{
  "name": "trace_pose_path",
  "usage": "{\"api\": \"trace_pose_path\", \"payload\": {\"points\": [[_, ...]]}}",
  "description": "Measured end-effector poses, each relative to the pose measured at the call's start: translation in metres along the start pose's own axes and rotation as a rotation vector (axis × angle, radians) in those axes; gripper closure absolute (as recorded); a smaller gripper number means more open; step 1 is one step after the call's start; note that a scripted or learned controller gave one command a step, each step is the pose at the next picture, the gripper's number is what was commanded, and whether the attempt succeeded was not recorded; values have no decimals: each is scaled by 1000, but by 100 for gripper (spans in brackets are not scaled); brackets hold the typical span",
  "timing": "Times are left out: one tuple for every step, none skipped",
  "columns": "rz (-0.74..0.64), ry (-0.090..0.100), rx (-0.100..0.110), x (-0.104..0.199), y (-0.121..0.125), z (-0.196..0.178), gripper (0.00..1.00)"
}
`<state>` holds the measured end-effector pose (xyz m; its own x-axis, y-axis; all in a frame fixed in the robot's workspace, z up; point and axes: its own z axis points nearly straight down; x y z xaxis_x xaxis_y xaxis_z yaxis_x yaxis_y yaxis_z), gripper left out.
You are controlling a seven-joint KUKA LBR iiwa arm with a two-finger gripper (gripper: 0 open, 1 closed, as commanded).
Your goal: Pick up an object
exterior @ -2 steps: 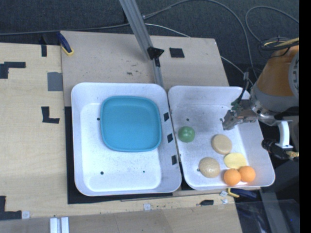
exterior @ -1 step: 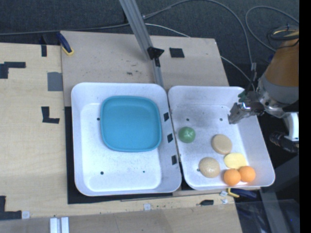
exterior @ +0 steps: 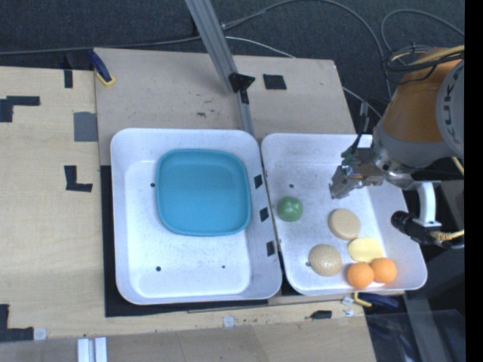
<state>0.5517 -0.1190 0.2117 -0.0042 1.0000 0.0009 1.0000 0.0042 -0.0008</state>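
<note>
Grey pincer hovers over right bin above beige disc; grip seemingly empty, opening unclear.

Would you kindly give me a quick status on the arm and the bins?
Gripper above right bin, nothing seen in it. Nearest: beige disc, green ball. Blue plate in left bin. Nothing blocking.
</note>
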Motion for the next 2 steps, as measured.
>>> {"api": "trace_pose_path", "payload": {"points": [[0,0,-1,45,0,-9,100],[-1,0,-1,97,1,-21,100]]}}
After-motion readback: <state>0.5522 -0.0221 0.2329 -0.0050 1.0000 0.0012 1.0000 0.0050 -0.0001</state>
